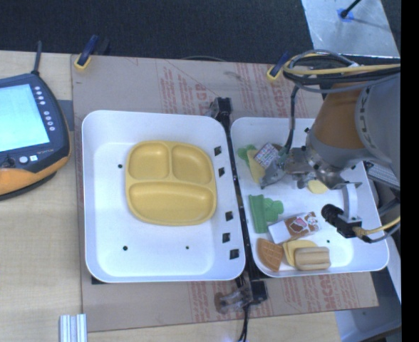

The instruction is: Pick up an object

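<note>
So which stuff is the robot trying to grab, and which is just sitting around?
For the job:
gripper
green toy
waffle
hot dog bun
small packet
right bin

Just lying about:
yellow divided plate
left bin
handheld control screen

Yellow divided plate (171,182) lies in the left bin (95,191), three compartments, near its middle. Teach pendant (17,130) with lit screen, orange underside, well left of the plate on the wooden bench (24,262). Brown cardboard sheet (159,77) under both bins. Yellow-and-blue clamp (86,52) up-left of the plate, on the cardboard's corner.
</note>
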